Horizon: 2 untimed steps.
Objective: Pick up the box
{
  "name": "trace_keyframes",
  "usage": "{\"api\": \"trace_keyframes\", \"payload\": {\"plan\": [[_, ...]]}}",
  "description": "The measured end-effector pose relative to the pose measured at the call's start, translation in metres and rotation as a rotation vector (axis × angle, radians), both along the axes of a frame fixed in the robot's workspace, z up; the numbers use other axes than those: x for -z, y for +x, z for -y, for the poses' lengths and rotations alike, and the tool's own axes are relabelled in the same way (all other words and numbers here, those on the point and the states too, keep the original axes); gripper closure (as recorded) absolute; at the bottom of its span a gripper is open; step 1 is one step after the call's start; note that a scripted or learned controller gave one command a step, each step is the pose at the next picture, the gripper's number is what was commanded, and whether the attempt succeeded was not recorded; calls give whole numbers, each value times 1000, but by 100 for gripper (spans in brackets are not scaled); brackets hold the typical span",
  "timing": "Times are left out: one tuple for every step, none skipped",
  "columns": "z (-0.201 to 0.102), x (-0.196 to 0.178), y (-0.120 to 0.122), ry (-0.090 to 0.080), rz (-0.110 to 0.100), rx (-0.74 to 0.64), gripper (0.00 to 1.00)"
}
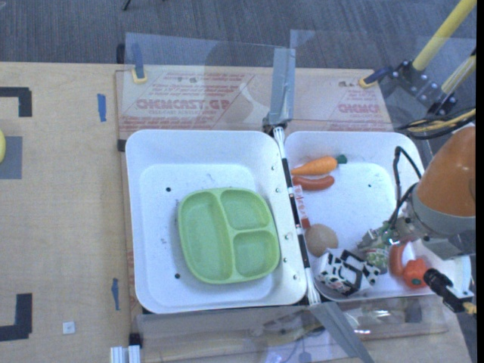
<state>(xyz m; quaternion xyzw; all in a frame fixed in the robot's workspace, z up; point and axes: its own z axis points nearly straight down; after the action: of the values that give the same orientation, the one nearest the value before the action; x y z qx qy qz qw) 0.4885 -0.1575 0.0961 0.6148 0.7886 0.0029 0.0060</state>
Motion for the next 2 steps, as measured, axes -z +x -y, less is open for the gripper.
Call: {"api": "trace_keyframes", "payload": {"plan": [[-117,-87,41,3,-13,-18,100],[-193,-86,106,3,-14,161,100]]}}
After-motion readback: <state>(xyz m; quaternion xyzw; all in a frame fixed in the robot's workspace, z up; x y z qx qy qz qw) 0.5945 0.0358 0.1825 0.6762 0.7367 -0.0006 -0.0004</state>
